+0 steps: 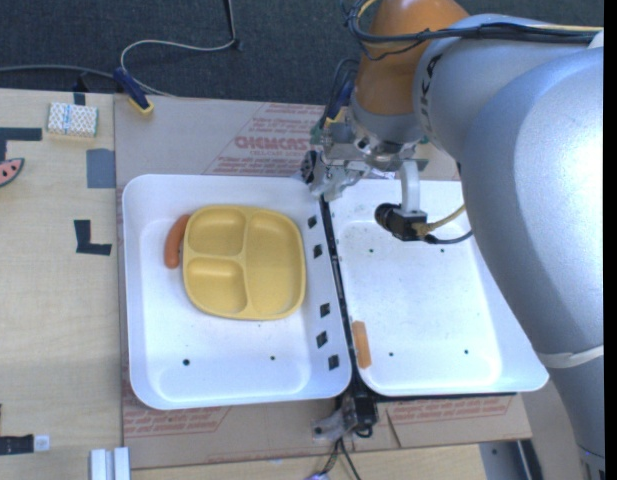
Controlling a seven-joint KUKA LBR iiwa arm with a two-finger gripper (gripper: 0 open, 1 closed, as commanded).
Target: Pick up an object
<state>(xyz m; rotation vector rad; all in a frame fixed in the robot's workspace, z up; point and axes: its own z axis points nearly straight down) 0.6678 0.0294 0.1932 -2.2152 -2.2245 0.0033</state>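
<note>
So far I am carrying nothing: my claw (pixel 333 173) is hovering at upper centre, its state impossible to tell. Left waiting are the yellow divided plastic plate (pixel 244 262) and the small orange carrot-like piece (pixel 361 344).

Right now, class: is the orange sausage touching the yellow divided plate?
Touching. The camera view shows the orange sausage lying against the yellow plate's left rim, no gap visible.

My arm (pixel 528 168) is smooth grey casing, broad and rounded, with an orange band (pixel 403 43) above the wrist. Dark cables loop over the band; my pincer (pixel 328 173) is metal-and-black hardware.
</note>
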